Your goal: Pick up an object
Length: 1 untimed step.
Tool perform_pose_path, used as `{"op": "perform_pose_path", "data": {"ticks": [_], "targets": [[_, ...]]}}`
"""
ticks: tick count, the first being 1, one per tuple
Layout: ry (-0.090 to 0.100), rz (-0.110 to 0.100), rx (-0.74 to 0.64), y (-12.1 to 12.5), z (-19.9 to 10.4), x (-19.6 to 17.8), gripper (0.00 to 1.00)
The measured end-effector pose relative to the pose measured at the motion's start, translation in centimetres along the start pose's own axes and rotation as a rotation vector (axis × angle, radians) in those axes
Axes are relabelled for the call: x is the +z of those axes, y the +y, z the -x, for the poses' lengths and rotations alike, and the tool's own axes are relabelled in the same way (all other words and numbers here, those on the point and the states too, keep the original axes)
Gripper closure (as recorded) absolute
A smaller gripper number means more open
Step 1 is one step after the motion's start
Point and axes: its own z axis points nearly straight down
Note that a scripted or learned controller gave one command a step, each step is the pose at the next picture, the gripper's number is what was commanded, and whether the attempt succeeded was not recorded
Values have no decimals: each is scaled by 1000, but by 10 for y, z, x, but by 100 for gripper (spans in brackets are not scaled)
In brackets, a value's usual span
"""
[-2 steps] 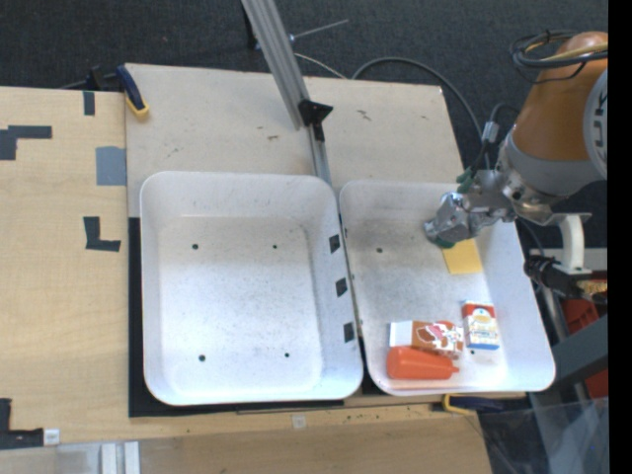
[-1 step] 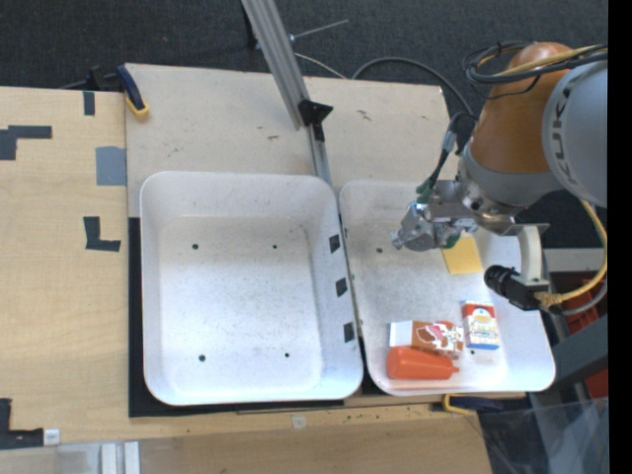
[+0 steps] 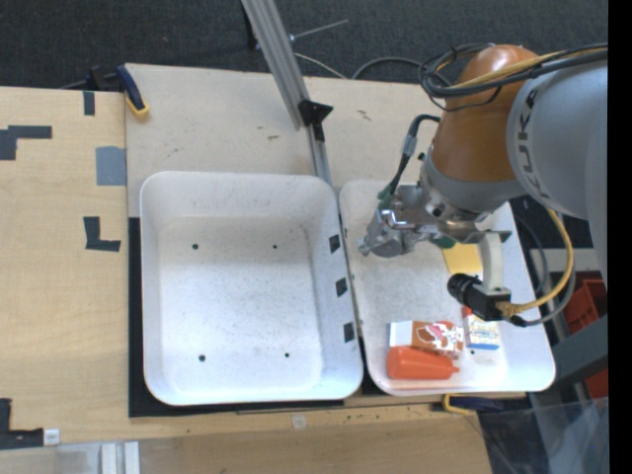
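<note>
Your hand [image 3: 380, 237] hovers in the right bin [image 3: 395, 284], grip state unreadable (orange object [image 3: 417, 364] sits nearer the front corner).

The table [image 3: 59, 294] is pale wood with grey tape marks along its left side. On it, over a black mat [image 3: 135, 314], two shallow white bins sit side by side, touching: the left bin [image 3: 158, 294] and the right bin [image 3: 533, 363]. A blue-and-yellow clamp [image 3: 132, 91] grips the far edge.
</note>
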Motion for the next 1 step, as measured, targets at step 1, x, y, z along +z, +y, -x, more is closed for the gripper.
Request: {"op": "perform_pose_path", "data": {"ticks": [1], "targets": [[-2,-2,1,-11,-52,16,100]]}}
